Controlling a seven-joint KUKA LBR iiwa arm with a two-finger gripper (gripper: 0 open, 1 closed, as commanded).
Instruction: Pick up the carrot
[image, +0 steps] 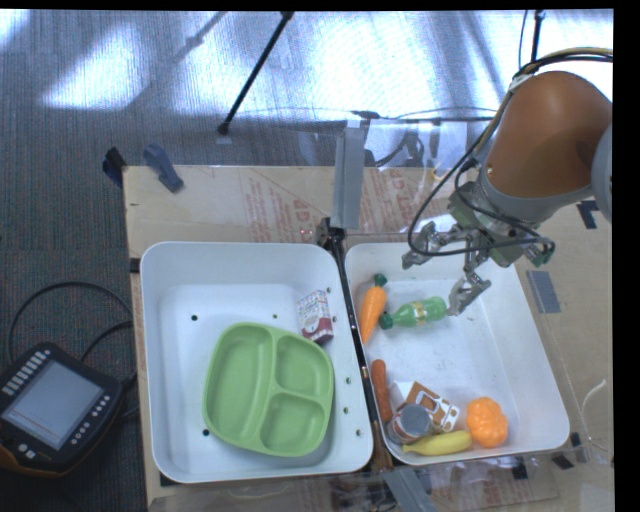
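An orange carrot (371, 309) with a green top lies at the left wall of the right bin (520, 345), its tip pointing toward the front. My gripper (447, 268) hangs over the back of that bin, to the right of the carrot and above it. Its two fingers (466, 293) are spread apart and hold nothing. One fingertip is close above the cap end of a green bottle (418, 313) that lies just right of the carrot.
The right bin also holds a sausage (381, 388), a tin can (409, 424), a brown-and-white carton (433, 403), a banana (440, 443) and a small orange pumpkin (487, 420). The left bin (180, 280) bears a green divided plate (268, 401) and a small red-and-white packet (315, 315).
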